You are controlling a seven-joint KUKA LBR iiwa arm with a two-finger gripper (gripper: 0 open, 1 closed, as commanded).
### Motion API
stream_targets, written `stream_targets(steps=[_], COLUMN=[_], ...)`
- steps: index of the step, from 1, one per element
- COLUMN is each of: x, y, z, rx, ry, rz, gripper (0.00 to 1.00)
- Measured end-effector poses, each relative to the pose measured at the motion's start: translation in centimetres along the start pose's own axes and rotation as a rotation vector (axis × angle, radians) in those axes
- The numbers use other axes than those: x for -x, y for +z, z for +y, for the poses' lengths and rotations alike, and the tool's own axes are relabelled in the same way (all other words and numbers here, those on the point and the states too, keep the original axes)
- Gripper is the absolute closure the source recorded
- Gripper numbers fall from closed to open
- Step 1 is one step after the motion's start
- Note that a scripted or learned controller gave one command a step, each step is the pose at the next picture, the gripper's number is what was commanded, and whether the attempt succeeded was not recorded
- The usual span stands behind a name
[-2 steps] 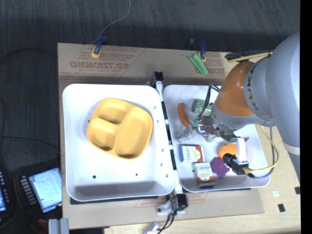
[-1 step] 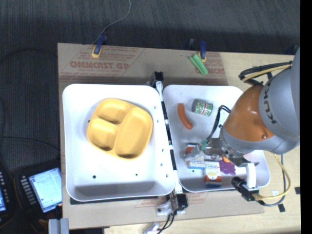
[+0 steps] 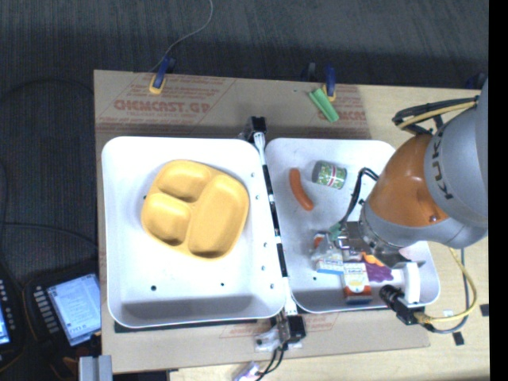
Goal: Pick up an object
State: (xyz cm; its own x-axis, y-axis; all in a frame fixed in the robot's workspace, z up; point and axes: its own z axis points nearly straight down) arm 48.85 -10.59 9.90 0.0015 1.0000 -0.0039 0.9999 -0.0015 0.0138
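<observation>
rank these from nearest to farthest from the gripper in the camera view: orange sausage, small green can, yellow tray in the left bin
Measured from the gripper, low in the right bin:
1. orange sausage, up and left of it in the same bin
2. small green can, near that bin's far wall, only slightly farther
3. yellow tray, across the divider in the left bin

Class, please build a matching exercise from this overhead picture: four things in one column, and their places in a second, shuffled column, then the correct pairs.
Things:
1. yellow divided tray
2. orange sausage
3. small green-labelled can
4. green clip

Places:
A. on the cardboard, behind the bins
B. right bin, far side, beside the sausage
C. left bin
D. right bin, near the divider

Pairs: 1-C, 2-D, 3-B, 4-A
</observation>
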Motion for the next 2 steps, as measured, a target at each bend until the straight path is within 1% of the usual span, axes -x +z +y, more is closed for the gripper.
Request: stream_targets(steps=[1,2], x=[-6.2,-10.1], y=[-13.0,-11.5], z=[-0.2,2.1], rx=[-0.012,-0.015], ry=[-0.003,-0.002], rz=[0.004,0.003], gripper=[1.0,1.0])
